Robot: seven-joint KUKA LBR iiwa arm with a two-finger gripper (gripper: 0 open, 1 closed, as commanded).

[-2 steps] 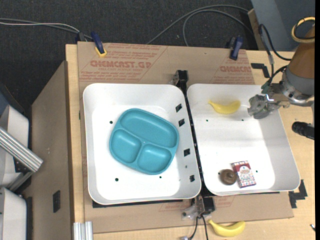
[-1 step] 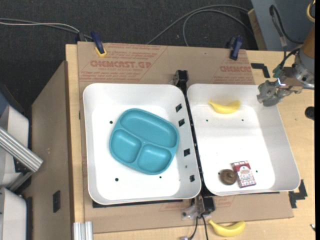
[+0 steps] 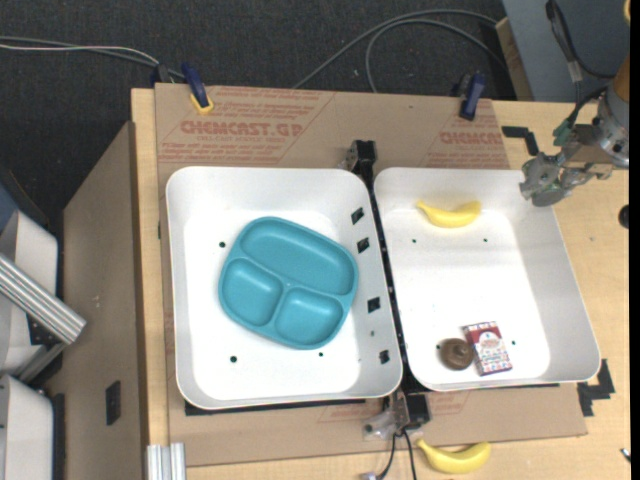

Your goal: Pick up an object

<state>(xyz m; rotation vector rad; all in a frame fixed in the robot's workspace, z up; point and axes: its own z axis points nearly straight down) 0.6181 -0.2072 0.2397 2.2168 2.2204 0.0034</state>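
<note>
A yellow banana (image 3: 449, 213) lies at the far end of the right bin (image 3: 540, 268). Near that bin's front edge sit a small brown round object (image 3: 455, 354) and a red-and-white card box (image 3: 486, 348), side by side. My gripper (image 3: 548, 180) hangs at the right bin's far right corner, to the right of the banana and apart from it. Nothing shows between its fingers.
The left bin (image 3: 200, 348) holds a teal divided tray (image 3: 288, 282). A second banana (image 3: 456, 456) lies on the bench in front of the bins. Clamps (image 3: 198, 93) and cables sit along the back of the cardboard base.
</note>
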